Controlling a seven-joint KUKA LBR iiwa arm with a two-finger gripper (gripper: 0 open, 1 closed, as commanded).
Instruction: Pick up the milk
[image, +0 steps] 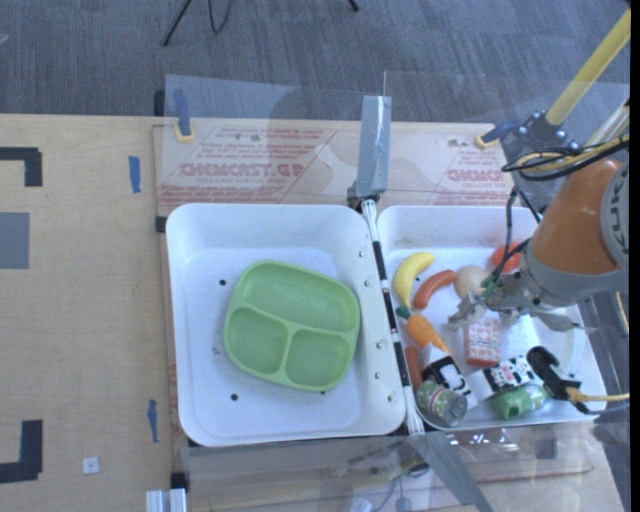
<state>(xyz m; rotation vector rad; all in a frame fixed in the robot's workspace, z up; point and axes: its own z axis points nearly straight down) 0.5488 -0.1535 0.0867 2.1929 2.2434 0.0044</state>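
Left bin (190, 300): holds a green divided plate (290, 325), lying flat near the middle; nothing of the task is here.
Divider: the two bins meet along a shared rim, with a grey post (374, 145) standing behind it on the tabletop (70, 300).
Right bin (440, 225): crowded with toy food, a banana (410, 275), a sausage-like piece (435, 287), a carrot (425, 332) and a can (442, 402) among it.
Milk (510, 374): judged to be the small white carton with black cow patches, lying on its side near the front of the right bin, between the can and a green item (518, 401); the identification is not certain.
Red carton (482, 342): lies just under the claw, behind the milk.
Claw (490, 300): hangs low over the right bin, above the red carton; whether its grip is open or closed cannot be told.
Progress: the milk lies in the bin, not lifted; the approach looks under way, and the grasp and the lift are left.
Concern: the claw seems nearer the red carton than the milk.
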